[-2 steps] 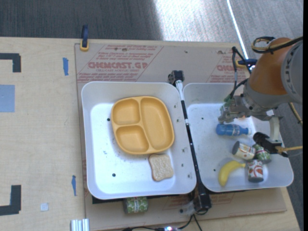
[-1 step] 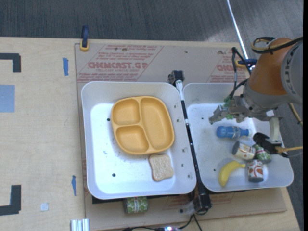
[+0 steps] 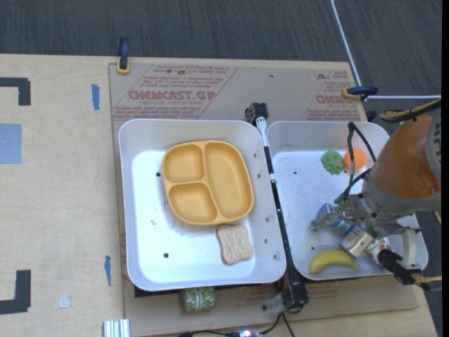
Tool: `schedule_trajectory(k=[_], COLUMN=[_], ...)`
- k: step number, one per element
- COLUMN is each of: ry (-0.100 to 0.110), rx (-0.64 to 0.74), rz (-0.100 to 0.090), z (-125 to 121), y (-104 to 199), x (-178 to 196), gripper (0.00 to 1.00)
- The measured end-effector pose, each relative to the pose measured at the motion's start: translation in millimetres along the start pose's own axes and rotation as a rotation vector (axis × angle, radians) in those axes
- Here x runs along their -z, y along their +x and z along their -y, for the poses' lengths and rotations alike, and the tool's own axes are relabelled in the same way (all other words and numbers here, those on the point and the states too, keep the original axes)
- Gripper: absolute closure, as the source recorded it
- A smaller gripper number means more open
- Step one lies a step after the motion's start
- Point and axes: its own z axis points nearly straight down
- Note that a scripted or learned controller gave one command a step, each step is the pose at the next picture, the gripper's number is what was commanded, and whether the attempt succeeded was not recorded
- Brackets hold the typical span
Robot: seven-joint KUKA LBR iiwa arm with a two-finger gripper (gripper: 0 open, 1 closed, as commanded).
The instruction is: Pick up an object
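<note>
Your banana (image 3: 332,260) lies lengthwise left-right in the right bin (image 3: 295,188), ends curling up; can't tell the gripper's (image 3: 342,223) grip state.

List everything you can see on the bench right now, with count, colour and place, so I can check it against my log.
Bins: 2, white, side by side on the bench.
Divided plate: 1, yellow-orange, in the left bin.
Toast slice: 1, tan, in the left bin, by the plate's near corner.
Broccoli: 1, green, far part of the right bin.
Orange item: 1, orange, beside the broccoli, partly hidden.
Banana: 1, yellow, near edge of the right bin.
Can: 1, green, on the board below the left bin.
Clamps: 2, blue and yellow, on the board's far edge.
Gripper: 1, metallic, low over the right bin above the banana.
</note>
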Motion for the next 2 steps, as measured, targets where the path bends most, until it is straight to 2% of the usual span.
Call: schedule_trajectory(k=[1, 2], ry=[-0.008, -0.002], rx=[0.0, 0.004], rz=[0.003, -0.002], z=[-3, -51], y=[-1, 78], x=[11, 100], gripper=[1.0, 1.0])
